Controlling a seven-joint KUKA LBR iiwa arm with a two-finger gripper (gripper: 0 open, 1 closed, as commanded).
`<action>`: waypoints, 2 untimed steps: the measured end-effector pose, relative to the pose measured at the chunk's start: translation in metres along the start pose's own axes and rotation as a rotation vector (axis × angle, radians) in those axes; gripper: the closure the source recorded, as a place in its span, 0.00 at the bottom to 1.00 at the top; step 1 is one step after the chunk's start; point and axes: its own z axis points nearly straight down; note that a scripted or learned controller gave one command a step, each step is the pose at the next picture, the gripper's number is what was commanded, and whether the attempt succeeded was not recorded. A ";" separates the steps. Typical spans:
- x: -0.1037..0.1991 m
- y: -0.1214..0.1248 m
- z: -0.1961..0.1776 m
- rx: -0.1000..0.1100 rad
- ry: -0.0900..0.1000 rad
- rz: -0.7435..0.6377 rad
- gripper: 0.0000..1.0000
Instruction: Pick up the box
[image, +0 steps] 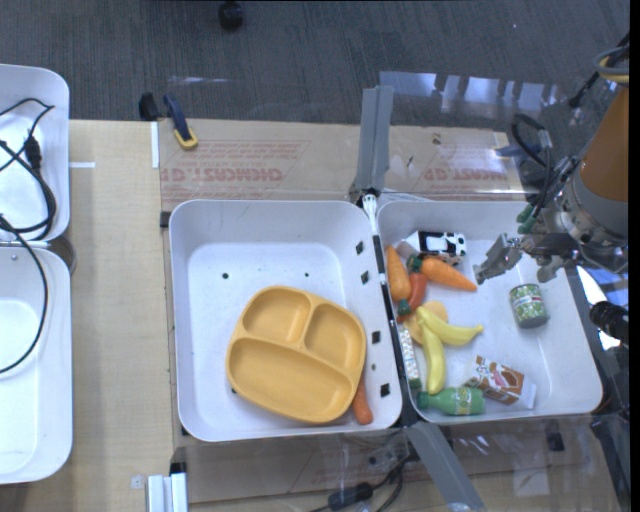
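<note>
A small brown and white box (503, 381) lies flat near the front right corner of the right bin (580, 400). A black and white carton (441, 243) lies at the back of that bin. My gripper (520, 268) hangs over the right bin's back right part, above and behind a green can (528, 305). It is well behind the brown box and to the right of the carton. Its fingers (491, 264) are spread open with nothing between them.
Carrots (447, 273), two bananas (438, 345) and a green bottle (455, 401) lie in the right bin's left half. The left bin (200, 250) holds a yellow divided plate (297, 352). A metal post (373, 140) stands behind the bins' shared wall.
</note>
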 end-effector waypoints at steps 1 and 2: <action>0.007 -0.039 0.077 0.001 0.000 0.055 0.00; -0.002 -0.012 0.001 -0.002 -0.001 -0.009 0.00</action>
